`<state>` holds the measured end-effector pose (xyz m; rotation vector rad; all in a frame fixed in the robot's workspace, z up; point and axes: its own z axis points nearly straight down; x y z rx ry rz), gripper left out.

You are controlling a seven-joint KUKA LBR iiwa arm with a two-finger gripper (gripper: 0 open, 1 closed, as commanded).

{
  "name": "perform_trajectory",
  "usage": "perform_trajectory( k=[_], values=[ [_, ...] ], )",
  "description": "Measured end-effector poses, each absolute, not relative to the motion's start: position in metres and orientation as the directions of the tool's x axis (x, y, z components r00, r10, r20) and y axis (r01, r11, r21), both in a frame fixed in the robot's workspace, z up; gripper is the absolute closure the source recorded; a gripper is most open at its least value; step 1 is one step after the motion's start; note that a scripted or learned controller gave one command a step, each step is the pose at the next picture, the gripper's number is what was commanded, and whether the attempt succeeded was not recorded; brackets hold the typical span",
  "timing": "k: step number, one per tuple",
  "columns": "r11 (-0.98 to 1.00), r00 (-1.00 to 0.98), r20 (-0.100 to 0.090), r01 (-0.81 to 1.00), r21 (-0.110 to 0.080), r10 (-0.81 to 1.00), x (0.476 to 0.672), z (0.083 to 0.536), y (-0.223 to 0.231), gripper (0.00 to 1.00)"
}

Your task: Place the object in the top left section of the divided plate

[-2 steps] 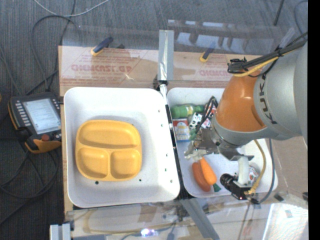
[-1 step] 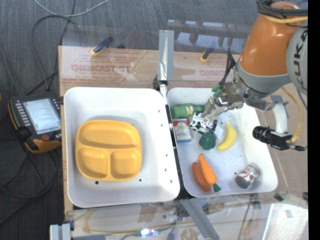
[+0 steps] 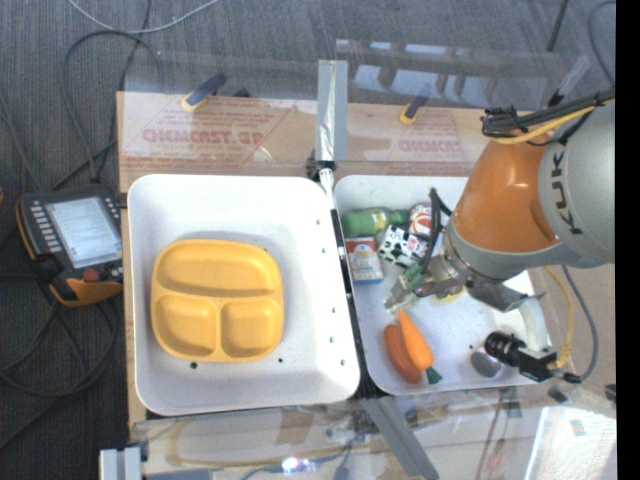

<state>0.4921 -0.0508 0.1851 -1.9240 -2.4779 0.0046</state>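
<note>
Grey carpet (image 3: 60, 88) crossed by loose cables (image 3: 100, 28) lay around the desk (image 3: 240, 138). A handheld control screen (image 3: 72, 233) rested on the floor, farthest left of the claw. Two white bins sat side by side on the desk.

In the left bin (image 3: 150, 208), well to the left of the claw, lay the yellow divided plate (image 3: 217, 300), flat, with nothing in its sections.

In the right bin (image 3: 460, 343), a small carton (image 3: 363, 260) stood near the claw's left. Above the carton was a green bottle (image 3: 375, 220) on its side. A black-and-white cube (image 3: 398, 244) and a red-and-white can (image 3: 422, 222) lay just above the claw. An orange carrot (image 3: 410, 348) lay just below it.

The claw (image 3: 420, 290) hung over the bin among these things. Whether it was released or clenched could not be told, nor whether it touched anything.
</note>
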Motion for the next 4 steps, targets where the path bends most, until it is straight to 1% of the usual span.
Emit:
perform_trajectory(
  k=[1,2,3,4],
  values=[
    [0.376,-0.376,0.000,0.927,-0.002,0.927,0.553,0.183,-0.085,1.00],
    [0.377,-0.377,0.001,0.926,-0.004,0.926,0.512,0.183,-0.042,1.00],
    [0.677,-0.677,0.000,0.736,0.000,0.736,0.530,0.237,0.007,1.00],
    [0.427,-0.427,0.001,0.904,-0.004,0.904,0.483,0.188,-0.046,1.00]
  ],
)
